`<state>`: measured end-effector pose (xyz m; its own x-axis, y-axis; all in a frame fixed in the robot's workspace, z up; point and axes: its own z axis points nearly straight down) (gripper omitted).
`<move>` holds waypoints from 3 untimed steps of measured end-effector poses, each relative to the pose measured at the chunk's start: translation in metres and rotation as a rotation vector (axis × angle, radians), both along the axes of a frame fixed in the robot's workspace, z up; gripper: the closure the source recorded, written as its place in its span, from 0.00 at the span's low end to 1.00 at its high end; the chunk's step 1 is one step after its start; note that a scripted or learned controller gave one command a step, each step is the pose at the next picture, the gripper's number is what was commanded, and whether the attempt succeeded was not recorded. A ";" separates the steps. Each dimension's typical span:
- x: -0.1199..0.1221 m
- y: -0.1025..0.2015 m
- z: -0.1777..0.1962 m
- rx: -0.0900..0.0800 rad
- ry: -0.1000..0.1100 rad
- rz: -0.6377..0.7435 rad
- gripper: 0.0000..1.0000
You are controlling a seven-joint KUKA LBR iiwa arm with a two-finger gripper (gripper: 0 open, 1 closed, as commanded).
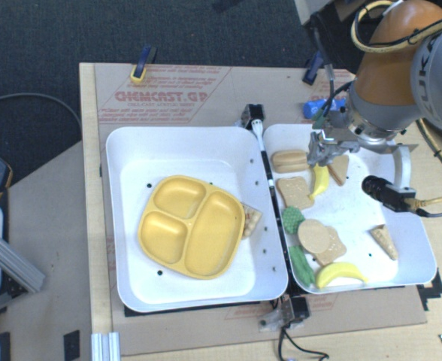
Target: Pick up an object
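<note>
My gripper [324, 155] is over the upper part of the right bin [416, 235]. Just beneath it lies a small yellow banana [320, 181], whose upper end meets the gripper's tip. A brown wedge [338, 169] sits right beside it. Left of the gripper rests a tan bun [289, 159], with a bread slice [295, 192] below it. I cannot tell whether anything is held.
Lower in the right bin lie broccoli [292, 218], a round biscuit [319, 238], a green pod [301, 263], a second banana [340, 274] and a tan wedge [385, 241]. The left bin [123, 171] holds a yellow divided plate [191, 226] and a cracker [251, 218].
</note>
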<state>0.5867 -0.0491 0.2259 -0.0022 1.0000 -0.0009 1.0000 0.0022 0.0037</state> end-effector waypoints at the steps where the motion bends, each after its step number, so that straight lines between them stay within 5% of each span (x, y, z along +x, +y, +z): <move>1: -0.001 0.004 -0.006 0.001 0.005 -0.002 1.00; 3: -0.013 0.006 0.008 0.001 0.002 -0.003 1.00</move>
